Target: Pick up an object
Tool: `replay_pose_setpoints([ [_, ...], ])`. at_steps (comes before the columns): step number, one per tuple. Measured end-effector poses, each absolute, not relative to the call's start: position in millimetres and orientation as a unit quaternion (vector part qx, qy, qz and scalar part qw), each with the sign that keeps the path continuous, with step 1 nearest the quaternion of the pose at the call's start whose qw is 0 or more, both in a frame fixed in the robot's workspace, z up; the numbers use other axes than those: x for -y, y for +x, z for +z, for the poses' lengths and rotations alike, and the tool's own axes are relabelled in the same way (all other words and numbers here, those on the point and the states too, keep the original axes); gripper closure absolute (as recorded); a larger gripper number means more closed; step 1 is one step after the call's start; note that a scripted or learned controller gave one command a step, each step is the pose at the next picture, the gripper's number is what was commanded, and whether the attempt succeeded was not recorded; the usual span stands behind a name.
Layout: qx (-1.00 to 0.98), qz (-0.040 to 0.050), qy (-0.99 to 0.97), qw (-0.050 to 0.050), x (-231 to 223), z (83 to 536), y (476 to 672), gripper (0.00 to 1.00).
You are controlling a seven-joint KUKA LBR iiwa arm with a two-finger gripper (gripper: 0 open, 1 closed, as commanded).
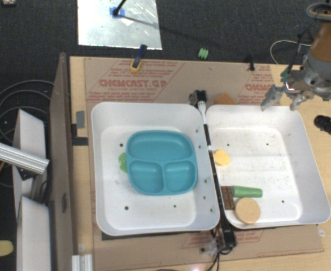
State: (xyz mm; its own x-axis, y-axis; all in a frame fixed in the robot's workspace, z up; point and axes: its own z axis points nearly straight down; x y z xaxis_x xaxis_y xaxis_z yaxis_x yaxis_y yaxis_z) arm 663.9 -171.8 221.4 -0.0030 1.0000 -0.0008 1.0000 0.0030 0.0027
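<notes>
Two white bins side by side on the worktop, split by a black divider strip.

Right bin, four loose items, all toward its near-left area:
- 1 tan round disc at the near edge, lying flat.
- 1 green cylinder lying on its side just beyond the disc, touching or almost touching it.
- 1 dark brown block at the cylinder's left end, against the bin's left wall.
- 1 yellow round piece farther back, near the left wall, well apart from the other three.

Left bin, two items:
- 1 teal three-compartment tray, roughly centred, sitting flat: one wide compartment on the far side, two smaller ones on the near side.
- 1 small green piece poking out from under the tray's left edge, mostly hidden, can't tell what it is.

One orange-brown item lies on the worktop just beyond the right bin's far-left corner.

Tool hangs above the far-right corner of the right bin, over the rim area. Both fingers splayed apart, nothing between them. It is well apart from every item in the bins.
</notes>
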Motion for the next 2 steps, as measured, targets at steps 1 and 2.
replay_pose_setpoints([
  [1, -0.707, -0.0026, 0.707, -0.005, 161, 87, 620.7, 0.0],
  [2, -0.705, -0.0016, 0.709, -0.002, 187, 120, 519.9, 0.0],
])
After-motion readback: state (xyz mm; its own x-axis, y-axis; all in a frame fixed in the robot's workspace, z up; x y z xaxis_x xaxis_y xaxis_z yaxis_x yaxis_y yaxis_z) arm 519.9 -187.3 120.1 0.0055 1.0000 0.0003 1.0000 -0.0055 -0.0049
